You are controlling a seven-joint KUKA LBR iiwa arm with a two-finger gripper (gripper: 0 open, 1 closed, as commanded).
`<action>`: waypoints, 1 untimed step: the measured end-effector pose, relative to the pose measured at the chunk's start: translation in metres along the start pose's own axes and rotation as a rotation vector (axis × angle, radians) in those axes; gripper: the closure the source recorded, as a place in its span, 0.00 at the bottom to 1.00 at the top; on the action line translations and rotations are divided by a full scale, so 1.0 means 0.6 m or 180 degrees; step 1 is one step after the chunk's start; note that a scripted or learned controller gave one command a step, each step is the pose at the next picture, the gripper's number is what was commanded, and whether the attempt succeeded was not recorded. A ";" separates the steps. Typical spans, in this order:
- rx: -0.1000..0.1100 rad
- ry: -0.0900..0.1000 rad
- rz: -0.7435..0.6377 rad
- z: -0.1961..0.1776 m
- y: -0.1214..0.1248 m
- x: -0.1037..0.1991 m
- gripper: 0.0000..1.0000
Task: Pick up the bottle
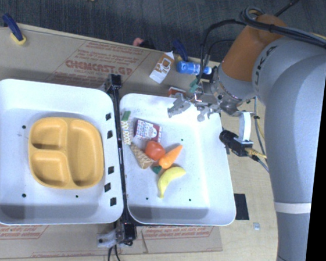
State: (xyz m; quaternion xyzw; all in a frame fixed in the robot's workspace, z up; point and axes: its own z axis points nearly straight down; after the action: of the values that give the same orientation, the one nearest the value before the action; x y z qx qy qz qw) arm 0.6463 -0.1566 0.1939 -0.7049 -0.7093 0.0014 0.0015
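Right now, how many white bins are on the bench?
2. The left bin holds a yellow divided plate. The right bin holds the toy food, with the pincer above its far edge.

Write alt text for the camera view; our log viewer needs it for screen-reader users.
A grey robot arm's end effector hovers over the far edge of the right shallow white bin, which holds a yellow toy banana, orange carrot, red tomato and small carton. The left white bin holds a yellow divided plate.
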 end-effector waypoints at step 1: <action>0.0006 0.0002 -0.0017 -0.017 0.001 0.001 1.00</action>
State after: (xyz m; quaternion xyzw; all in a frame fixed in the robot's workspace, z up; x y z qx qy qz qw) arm 0.6467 -0.1559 0.2043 -0.7030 -0.7112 0.0018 0.0023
